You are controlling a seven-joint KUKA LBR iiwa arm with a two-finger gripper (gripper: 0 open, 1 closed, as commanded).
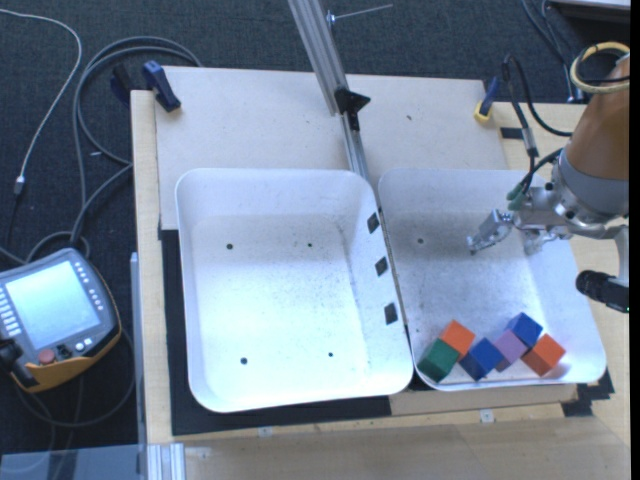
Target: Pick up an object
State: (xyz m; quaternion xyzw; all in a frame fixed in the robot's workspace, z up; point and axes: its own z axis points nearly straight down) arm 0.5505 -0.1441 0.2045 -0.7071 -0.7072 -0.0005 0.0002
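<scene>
Over the right shallow white bin [560,298], silvery two-finger pincer [487,234] on grey, orange-banded arm [598,158]; open or closed, cannot tell. Well below it, against near rim: small blocks clustered, green cube [437,359], orange [457,336], blue [483,357], purple [510,348], blue [525,327], orange [547,354].

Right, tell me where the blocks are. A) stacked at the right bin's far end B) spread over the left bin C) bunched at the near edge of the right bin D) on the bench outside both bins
C: the blocks lie clustered along the near edge of the right bin, below the pincer.
</scene>
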